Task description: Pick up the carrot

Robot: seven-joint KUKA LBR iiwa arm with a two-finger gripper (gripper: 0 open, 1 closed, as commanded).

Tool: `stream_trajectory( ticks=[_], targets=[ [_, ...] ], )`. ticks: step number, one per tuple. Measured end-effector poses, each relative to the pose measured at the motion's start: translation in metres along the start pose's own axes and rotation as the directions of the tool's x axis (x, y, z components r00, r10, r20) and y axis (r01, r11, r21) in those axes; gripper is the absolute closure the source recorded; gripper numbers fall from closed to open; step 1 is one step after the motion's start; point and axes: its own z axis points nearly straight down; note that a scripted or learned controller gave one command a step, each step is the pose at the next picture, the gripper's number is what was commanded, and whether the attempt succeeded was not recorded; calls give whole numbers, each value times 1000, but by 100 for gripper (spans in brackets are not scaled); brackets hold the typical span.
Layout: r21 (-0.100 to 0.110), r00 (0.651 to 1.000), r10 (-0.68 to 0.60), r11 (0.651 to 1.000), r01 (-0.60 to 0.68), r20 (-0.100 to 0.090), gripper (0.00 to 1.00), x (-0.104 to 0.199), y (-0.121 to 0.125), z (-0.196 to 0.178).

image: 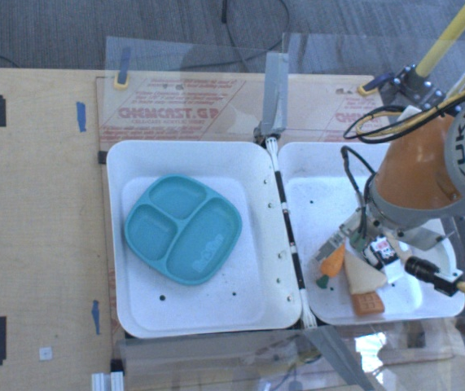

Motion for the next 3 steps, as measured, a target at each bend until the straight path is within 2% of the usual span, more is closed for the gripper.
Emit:
stream_trajectory(
  ticks=[1,2,3],
  targets=[
    [-4,1000,6,1000,-6,-3,100,-1,0,-11],
    [12,998,59,998,-59,-8,100,85,-3,-93],
    [12,1000,11,1000,-11,-9,100,99,9,-93]
  ],
)
